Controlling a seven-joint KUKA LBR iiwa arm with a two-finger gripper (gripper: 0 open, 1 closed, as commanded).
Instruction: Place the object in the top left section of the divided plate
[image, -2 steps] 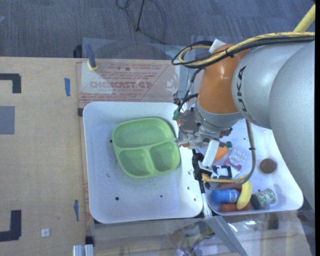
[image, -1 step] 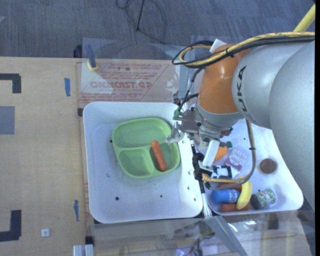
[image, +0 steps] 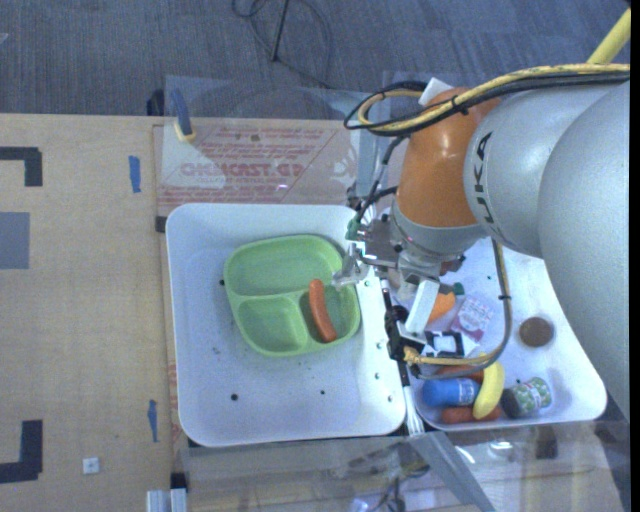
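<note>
The grey KUKA arm with the orange wrist band (image: 470, 170) stood over the seam between the two bins, reaching in from the right. The left shallow white bin (image: 200, 390) held a light-green divided plastic plate (image: 262, 315) with one broad section along its top and two smaller ones below. The right shallow white bin (image: 570, 400) carried a clutter of small items: a blue cylinder (image: 448, 391), a yellow banana (image: 489, 390), a brown disc (image: 537, 331). The two-finger gripper (image: 352, 268) hung at the plate's right rim; whether it was open or closed could not be told. The orange carrot-shaped object (image: 321, 310) lay in the lower right section, just below and left of the gripper, its long axis running near top to bottom. Judged from this, the broad upper section lay bare to the upper left, with free room across the plate.
</note>
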